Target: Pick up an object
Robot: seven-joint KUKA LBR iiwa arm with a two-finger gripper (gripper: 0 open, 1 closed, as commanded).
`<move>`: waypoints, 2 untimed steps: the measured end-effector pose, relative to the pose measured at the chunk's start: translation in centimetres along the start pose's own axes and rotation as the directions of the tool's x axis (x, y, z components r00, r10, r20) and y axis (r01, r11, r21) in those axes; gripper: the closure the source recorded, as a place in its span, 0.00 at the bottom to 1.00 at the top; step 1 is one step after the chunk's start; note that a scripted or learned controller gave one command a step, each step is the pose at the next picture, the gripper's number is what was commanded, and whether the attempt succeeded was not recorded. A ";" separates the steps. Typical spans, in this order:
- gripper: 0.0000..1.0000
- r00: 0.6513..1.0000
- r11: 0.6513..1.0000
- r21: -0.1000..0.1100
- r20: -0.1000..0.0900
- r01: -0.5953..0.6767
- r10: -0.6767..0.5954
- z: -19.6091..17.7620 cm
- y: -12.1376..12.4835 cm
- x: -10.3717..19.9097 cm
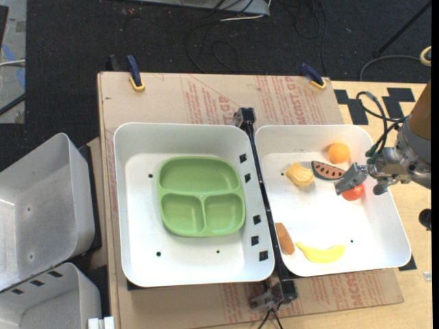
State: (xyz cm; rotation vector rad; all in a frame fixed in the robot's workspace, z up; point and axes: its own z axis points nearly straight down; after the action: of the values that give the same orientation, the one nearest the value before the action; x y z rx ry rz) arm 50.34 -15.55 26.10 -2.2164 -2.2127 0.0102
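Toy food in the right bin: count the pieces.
6: orange, watermelon slice, yellow pastry, red piece under the gripper, carrot stick, banana. The gripper may hide more.

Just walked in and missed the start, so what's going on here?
A robot arm is reaching into the right bin from the right to pick up a toy food. Its gripper is low over a red piece, beside a watermelon slice; whether it grips anything is unclear. An orange, a yellow pastry, a banana and a sausage lie around. The left bin holds a green divided plate.
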 end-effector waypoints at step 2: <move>0.00 1.000 1.000 -0.006 0.001 -0.002 0.002 5.8 -0.1 -0.3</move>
State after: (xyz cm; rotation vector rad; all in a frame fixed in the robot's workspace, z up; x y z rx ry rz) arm 50.20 -15.82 20.33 -2.2217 -2.2141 0.0049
